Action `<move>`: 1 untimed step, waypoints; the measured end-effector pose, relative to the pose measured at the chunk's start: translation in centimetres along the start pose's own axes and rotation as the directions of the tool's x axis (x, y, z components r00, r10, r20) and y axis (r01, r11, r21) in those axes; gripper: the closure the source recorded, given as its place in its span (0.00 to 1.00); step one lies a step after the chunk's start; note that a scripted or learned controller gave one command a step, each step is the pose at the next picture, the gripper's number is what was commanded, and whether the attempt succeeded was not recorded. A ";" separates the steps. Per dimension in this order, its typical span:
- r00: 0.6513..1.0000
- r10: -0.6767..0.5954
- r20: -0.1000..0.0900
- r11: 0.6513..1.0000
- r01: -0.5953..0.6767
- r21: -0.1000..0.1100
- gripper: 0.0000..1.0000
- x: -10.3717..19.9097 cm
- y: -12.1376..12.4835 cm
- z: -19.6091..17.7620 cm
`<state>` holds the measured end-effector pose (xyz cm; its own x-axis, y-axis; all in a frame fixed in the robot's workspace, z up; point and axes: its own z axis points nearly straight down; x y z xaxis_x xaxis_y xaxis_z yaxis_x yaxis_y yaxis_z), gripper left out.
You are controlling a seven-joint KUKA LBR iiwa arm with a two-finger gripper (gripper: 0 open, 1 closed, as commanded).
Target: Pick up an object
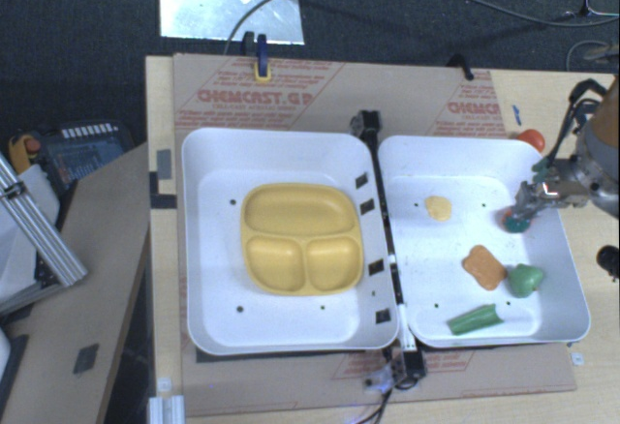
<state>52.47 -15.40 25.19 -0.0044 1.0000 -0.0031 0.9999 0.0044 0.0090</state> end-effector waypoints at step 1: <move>1.000 -0.005 -0.004 1.000 0.005 0.004 1.00 5.0 2.5 -0.6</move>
<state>54.99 -10.42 25.82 -0.0097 1.0000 0.0013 0.9999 0.0096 0.0051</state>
